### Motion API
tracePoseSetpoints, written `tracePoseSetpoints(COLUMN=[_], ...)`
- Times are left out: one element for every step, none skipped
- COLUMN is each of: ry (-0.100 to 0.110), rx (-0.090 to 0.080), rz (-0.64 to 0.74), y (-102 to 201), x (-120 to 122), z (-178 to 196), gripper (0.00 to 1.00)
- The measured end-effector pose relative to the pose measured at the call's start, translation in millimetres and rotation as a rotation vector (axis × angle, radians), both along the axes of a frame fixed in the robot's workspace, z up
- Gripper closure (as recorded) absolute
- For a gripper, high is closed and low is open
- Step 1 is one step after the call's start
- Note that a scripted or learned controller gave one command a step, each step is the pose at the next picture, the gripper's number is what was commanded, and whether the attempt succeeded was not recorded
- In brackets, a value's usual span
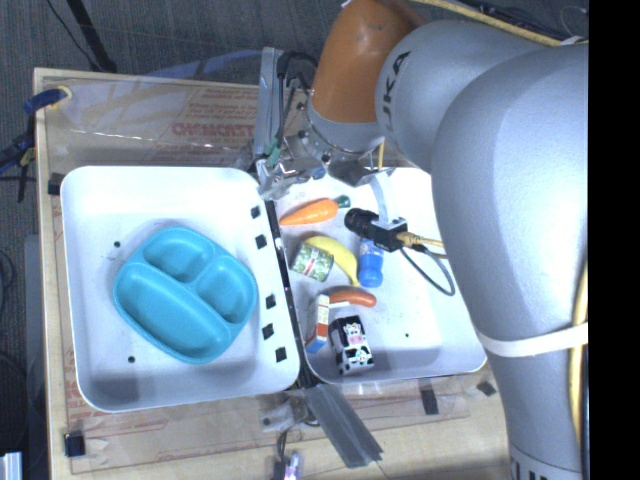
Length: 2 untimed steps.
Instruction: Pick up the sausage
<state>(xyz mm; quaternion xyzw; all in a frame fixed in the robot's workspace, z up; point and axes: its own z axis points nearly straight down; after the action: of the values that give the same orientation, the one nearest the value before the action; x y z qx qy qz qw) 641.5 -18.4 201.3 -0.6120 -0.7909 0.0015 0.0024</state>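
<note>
Sausage (351,297): small, smooth, glossy orange-red cylinder with rounded ends, lying flat in the right bin (440,343), just below the banana (335,256) and above a black-and-white cow-print box (350,345). Gripper (277,173) sits at the bin's top-left corner, near the divider, well apart from the sausage; can't tell its state. Also in that bin: tapered orange carrot (310,211), round green-labelled can (312,262), blue bottle (370,265). Left bin (90,208) holds a moulded blue plastic tray (185,291) with three compartments.
</note>
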Motion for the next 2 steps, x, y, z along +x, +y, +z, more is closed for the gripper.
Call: tracePoseSetpoints(ry=[-0.001,0.001], rx=[-0.001,-0.001], rz=[0.017,0.021], y=[-7.9,-7.1], x=[-14.0,-13.8], z=[-10.8,-1.2], gripper=[1.0,1.0])
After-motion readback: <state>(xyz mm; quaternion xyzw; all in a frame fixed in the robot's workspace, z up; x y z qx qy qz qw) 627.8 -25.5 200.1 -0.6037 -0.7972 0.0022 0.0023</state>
